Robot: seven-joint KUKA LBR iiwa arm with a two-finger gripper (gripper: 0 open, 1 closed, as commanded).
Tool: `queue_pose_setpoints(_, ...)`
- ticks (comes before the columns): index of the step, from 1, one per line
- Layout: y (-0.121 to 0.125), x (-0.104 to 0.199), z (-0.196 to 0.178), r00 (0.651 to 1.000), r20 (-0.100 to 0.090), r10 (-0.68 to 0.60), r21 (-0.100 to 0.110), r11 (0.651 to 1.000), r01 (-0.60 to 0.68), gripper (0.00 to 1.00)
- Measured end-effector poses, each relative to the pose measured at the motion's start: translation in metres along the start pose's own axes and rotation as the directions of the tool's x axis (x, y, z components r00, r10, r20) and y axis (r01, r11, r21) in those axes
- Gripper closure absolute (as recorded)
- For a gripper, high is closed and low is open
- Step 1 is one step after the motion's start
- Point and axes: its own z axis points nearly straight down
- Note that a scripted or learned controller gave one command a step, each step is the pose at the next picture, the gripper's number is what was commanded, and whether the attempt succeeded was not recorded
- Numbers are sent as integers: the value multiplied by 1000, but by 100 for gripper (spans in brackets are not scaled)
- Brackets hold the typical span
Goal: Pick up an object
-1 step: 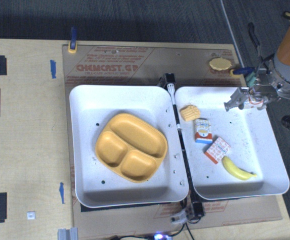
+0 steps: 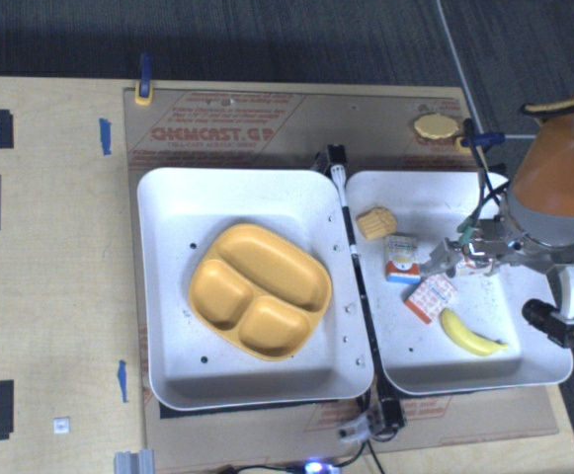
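A table [image 2: 49,294] seen from above carries two shallow white bins side by side; the left bin [image 2: 168,205] holds one yellow tray [image 2: 259,290] with three rounded compartments, lying at a slant across the bin's middle.

The right bin [image 2: 533,363] holds four small things. A banana [image 2: 470,335], yellow, curved and smooth, lies toward 5 o'clock in the bin, its length running from upper left to lower right. Just beside it, toward 10 o'clock from the banana, lies a red and white packet [image 2: 430,297], flat and tilted like a diamond; the two look close to touching, but I cannot tell for sure. Toward 11 o'clock from the packet stands a small carton [image 2: 402,260], white with blue and red marks. At 12 o'clock from the carton, near the bin's back left corner, sits a tan cracker [image 2: 376,223], apart from the rest.

The arm, grey with an orange band, reaches in from 3 o'clock; the end effector [image 2: 469,252] hovers over the right bin's middle, at 2 o'clock from the packet; wires and metal parts crowd it, so whether it is spread or closed cannot be told; nothing is seen in its grip.
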Motion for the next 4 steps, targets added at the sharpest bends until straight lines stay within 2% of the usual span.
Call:
queue_pose_setpoints(1, -26, -1, 81, 1000, 0, 0, -5, 1000, 0, 0)
queue_pose_setpoints(2, -25, -1, 71, 1000, 2, 0, -9, 1000, 0, 100)
queue_pose_setpoints(3, -24, -1, 61, 1000, 3, 0, -13, 1000, 0, 100)
queue_pose_setpoints(4, 7, 85, -18, 1000, 0, -2, -1, 1000, 2, 100)
